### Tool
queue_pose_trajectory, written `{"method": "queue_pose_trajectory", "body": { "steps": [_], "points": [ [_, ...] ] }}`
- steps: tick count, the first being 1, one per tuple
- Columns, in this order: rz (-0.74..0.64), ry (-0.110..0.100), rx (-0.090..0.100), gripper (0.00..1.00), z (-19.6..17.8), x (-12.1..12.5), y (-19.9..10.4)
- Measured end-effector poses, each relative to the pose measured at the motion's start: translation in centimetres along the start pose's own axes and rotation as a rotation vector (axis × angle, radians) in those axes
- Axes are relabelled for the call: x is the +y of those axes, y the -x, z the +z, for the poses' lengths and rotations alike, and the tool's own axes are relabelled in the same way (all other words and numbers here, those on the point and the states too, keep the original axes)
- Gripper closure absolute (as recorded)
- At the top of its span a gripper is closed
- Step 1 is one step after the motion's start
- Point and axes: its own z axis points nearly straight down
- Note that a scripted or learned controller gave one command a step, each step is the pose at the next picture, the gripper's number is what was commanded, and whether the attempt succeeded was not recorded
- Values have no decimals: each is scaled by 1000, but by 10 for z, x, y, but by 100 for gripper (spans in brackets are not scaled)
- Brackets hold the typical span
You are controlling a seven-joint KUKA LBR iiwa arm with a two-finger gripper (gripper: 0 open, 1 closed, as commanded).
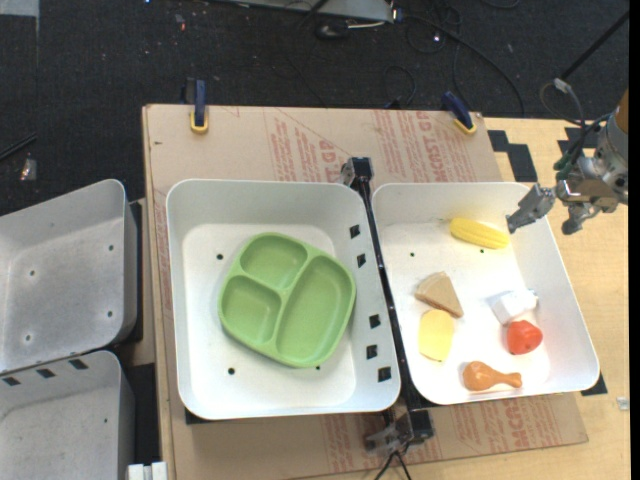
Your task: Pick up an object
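Note:
My gripper (549,214) hangs at the right bin's far right rim, fingers spread open with nothing between them. Just to its left lies a yellow corn cob (479,233). Further forward in the right bin (572,298) are a tan bread wedge (440,294), a pale yellow piece (436,335), a white block (511,303), a red tomato-like piece (524,337) and an orange drumstick (489,376). The left bin (190,268) holds a green divided plate (288,298).
A black divider with clips (376,288) runs between the two bins. White lids (60,268) lie off the bench to the left. Clamps (199,105) hold the cardboard base at its far edge. Cables cross the dark floor behind.

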Motion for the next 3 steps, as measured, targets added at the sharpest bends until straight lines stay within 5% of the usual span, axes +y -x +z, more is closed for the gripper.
{"method": "queue_pose_trajectory", "body": {
  "steps": [1,3],
  "points": [
    [-4,12,-3,0,-7,2,-1],
    [-2,9,-2,0,91,10,3]
  ]
}}
